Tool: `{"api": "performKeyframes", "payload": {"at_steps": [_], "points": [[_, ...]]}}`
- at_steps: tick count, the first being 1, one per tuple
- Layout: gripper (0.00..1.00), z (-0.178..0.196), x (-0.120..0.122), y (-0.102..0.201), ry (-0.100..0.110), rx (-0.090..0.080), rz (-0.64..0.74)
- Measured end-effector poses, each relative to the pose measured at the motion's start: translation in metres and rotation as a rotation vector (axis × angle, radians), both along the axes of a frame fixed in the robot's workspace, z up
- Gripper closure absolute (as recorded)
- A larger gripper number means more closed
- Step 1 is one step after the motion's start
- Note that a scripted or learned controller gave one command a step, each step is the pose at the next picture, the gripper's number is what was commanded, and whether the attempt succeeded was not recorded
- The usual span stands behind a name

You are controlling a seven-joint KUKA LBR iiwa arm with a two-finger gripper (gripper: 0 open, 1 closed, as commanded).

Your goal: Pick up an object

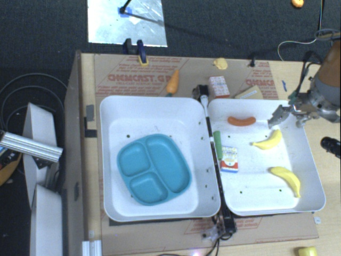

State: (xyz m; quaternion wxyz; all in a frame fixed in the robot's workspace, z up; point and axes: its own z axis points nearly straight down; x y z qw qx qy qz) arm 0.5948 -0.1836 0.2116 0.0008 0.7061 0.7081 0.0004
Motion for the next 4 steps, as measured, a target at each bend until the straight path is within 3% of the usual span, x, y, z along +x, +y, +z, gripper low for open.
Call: {"api": "performKeyframes", "payload": {"at_steps": [1,2,3,4], "points": [[0.0,-0.133,0.009,-0.024,0.003,0.0,-0.002],[1.0,-0.116,0.011,-0.023,-0.004,-0.001,-0.001],[1.0,-0.036,-0.057,-0.023,0.001,0.001,-0.004],[1.0,-0.017,-0.026,0.045,-0.002,0.001,0.008]]}}
